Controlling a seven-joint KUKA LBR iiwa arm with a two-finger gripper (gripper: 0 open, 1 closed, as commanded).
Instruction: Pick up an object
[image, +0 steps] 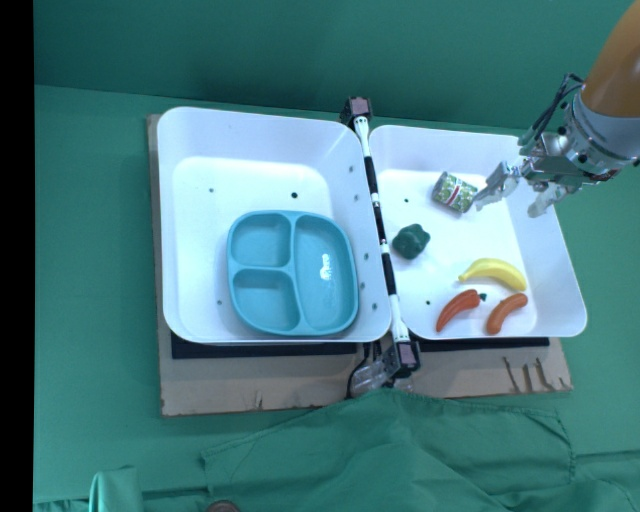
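The right bin (555, 262) holds a small green-labelled can (454, 191) lying on its side near the back, a dark green broccoli piece (410, 241), a yellow banana (494, 272), a red chili pepper (458, 308) and an orange-red sausage (506, 312). My gripper (519, 194) hangs over the bin's back right part, just right of the can, open with nothing between its fingers. One fingertip (493, 188) points toward the can; the other fingertip (545, 202) is near the bin's right wall.
The left bin (190, 150) holds a teal three-compartment plate (292, 272). A black-and-white divider bar (378, 225) runs between the bins. Cardboard lies under both bins, and green cloth is bunched at the front.
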